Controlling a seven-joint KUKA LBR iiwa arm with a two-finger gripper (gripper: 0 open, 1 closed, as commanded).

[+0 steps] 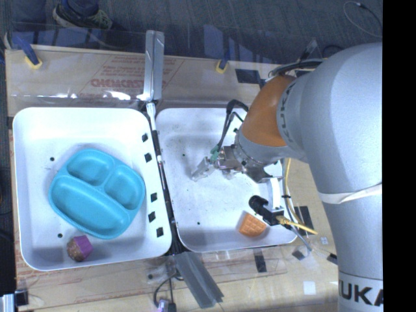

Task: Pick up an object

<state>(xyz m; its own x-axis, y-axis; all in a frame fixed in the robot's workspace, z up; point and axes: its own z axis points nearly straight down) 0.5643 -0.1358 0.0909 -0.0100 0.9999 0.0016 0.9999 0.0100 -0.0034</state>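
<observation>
My gripper (203,165) hangs over the middle of the right bin (195,233), pointing left, open, with nothing between its fingers. An orange cone-shaped object (251,225) lies in that bin's near right corner, well below and to the right of the gripper. In the left bin (26,174) a blue divided plate (97,191) lies flat in the middle. A small purple object (80,247) sits near that bin's front edge.
A metal divider (154,70) runs between the two bins at the back. The grey arm with its orange band (266,119) covers the right side of the right bin. Bare white floor lies under and to the left of the gripper.
</observation>
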